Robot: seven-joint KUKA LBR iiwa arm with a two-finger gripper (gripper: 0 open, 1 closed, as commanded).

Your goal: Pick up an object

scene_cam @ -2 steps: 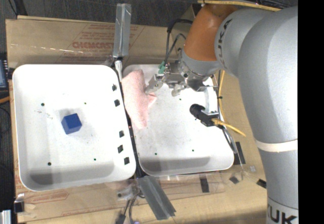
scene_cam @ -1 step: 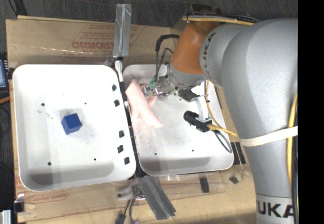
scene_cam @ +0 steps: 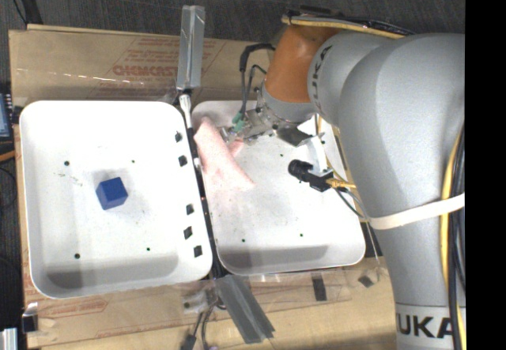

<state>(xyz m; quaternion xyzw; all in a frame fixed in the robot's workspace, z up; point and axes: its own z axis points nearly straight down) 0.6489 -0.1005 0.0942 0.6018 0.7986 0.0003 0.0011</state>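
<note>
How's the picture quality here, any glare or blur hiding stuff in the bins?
Camera view: the white bins are bright and washed out; the blue cube reads sharply; the pink object is pale and soft-edged; the gripper is small and murky under the arm.

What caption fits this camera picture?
Gripper low over a pink object in the right bin; blue cube sits in the left bin.

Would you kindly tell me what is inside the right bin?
The right bin holds a pink, cloth-like object along its left wall, with the hand at its upper end. The arm covers the bin's far right corner.
</note>
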